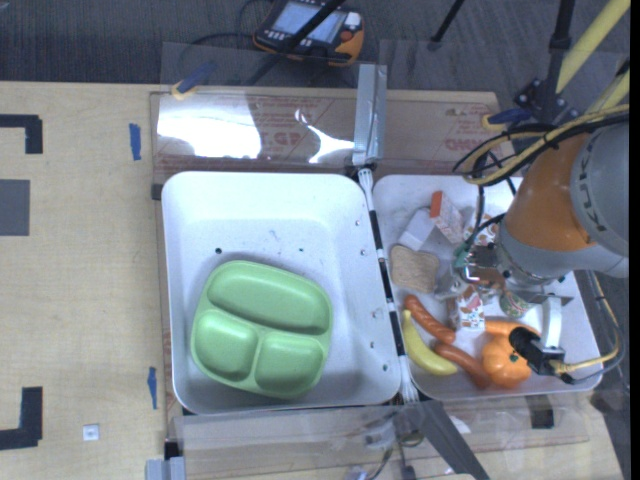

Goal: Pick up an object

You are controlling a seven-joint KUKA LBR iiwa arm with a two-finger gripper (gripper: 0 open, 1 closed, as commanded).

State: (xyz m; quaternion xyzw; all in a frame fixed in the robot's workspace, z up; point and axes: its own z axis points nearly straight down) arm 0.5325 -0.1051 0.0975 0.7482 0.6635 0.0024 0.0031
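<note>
Green tray (262, 328) sat in the left bin (190, 208). Right of it, a banana (425, 353), a red sausage (432, 320) and an orange pumpkin (503, 360) crowded just under the tool (480, 280). I couldn't tell its grip.

- We cannot make out the gripper (478, 280); the arm's wrist (545, 230) covers it;
- the arm (600, 203) runs off the right edge;
- the right bin (585, 378) lies partly under the arm;
- small items (445, 223) in that bin are too cluttered to name;
- the bench (70, 268) is cut off at left and below.
</note>
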